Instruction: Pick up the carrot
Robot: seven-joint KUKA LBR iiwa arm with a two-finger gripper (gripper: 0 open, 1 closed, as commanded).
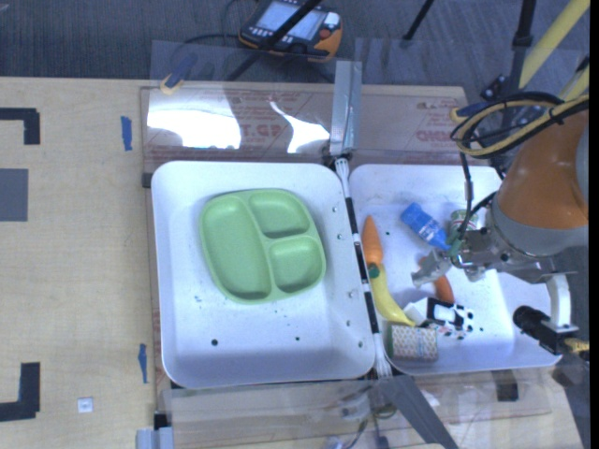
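Likely light, stiff, smooth plastic carrot (372, 241), lying in right bin (487, 181) hard against its left wall, just above banana (386, 297). Long axis roughly up-down in view, narrow tip seemingly toward top. Best pinched across thick middle. Hand (438, 267) nearby to right; finger opening: cannot tell.

The grey arm with the orange band (547, 190) runs off the right edge, so most of it is cut off. Its pincer (438, 267) is a blurry tangle of metal and cables, so can't say how it's set. A small orange thing (444, 290) just near of it is half covered. The black-and-white patterned item (452, 317) nearby is too small to identify.
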